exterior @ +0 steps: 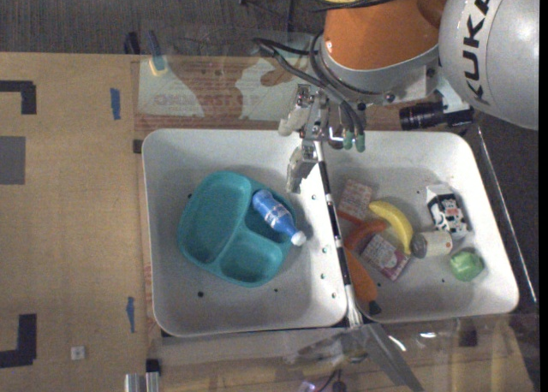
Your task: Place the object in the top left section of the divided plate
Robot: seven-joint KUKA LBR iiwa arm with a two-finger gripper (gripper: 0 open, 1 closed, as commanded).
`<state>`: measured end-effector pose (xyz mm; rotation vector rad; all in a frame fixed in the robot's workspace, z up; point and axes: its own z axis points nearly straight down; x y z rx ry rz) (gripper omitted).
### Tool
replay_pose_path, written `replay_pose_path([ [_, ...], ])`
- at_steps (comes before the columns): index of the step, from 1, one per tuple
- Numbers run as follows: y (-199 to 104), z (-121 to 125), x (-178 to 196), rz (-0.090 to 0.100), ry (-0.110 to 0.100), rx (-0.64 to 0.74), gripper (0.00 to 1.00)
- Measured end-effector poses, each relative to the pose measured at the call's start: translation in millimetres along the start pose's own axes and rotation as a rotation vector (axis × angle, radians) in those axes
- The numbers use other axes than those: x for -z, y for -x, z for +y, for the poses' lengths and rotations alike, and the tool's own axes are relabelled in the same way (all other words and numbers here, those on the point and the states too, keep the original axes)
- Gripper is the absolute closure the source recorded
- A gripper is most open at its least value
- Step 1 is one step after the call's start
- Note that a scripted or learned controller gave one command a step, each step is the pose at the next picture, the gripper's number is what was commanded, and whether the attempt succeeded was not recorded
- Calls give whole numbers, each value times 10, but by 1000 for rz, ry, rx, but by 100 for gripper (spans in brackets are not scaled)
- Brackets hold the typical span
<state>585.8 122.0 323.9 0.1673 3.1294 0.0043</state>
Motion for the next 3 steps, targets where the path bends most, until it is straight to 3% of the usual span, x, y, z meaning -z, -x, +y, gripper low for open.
replay_pose_path([
  [1, 17, 9, 117, -9, 3, 0, 100],
  [2, -655, -182, -990, 5, -1, -54, 100],
  [3, -996, -513, -447, 2, -1, -40, 100],
])
